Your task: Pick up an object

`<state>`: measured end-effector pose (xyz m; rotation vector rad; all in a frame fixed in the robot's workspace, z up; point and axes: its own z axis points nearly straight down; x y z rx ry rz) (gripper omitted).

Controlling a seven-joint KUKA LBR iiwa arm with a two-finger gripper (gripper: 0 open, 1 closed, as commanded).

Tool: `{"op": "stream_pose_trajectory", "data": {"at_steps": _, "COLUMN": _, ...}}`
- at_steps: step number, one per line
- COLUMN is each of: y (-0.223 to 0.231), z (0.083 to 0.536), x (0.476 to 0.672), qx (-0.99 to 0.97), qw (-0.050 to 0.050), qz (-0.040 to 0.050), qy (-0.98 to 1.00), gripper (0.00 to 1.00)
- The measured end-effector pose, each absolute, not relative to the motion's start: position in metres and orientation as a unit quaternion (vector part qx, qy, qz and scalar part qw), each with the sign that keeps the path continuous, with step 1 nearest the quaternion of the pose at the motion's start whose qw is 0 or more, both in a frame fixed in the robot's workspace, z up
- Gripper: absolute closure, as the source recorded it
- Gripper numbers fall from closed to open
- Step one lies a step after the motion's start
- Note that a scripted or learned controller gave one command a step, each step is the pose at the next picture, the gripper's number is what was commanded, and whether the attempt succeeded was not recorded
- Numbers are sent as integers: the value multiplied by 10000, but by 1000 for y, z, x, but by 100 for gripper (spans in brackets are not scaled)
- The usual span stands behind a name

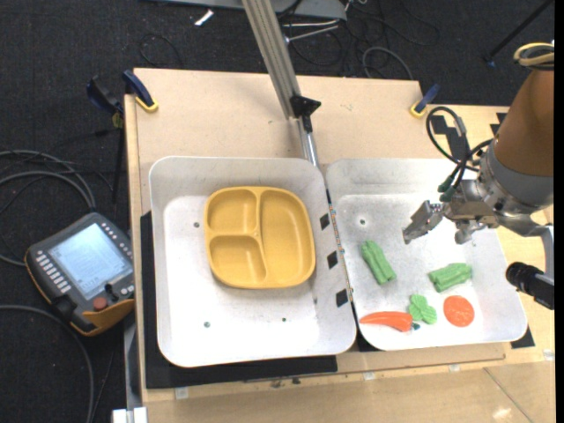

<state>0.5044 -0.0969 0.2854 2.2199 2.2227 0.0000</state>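
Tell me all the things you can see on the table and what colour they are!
Bins: two, white, side by side on the bench.
Divided plate: one, yellow, three sections, in the left bin.
Long green veggies: two, green, in the right bin, one near its middle and one further right.
Small leafy veggie: one, green, near the right bin's front edge.
Carrot: one, orange-red, at the right bin's front edge, beside the leafy veggie.
Round slice: one, orange-red, right of the leafy veggie.
Handheld controller: one, orange and grey with a screen, on the floor at left.
Clamps: two, blue and yellow, at the bench's back corners.
Gripper: one, grey, above the right bin.
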Motion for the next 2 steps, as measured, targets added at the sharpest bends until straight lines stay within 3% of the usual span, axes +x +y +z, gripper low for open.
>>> {"op": "stream_pose_trajectory", "data": {"at_steps": 1, "y": -97, "z": 286, "x": 504, "qx": 7068, "qw": 2, "qz": 1, "qy": 7074, "gripper": 0}}
{"op": "stream_pose_trajectory", "data": {"at_steps": 2, "y": -98, "z": 226, "x": 513, "qx": 7072, "qw": -22, "qz": -19, "qy": 7070, "gripper": 0}}
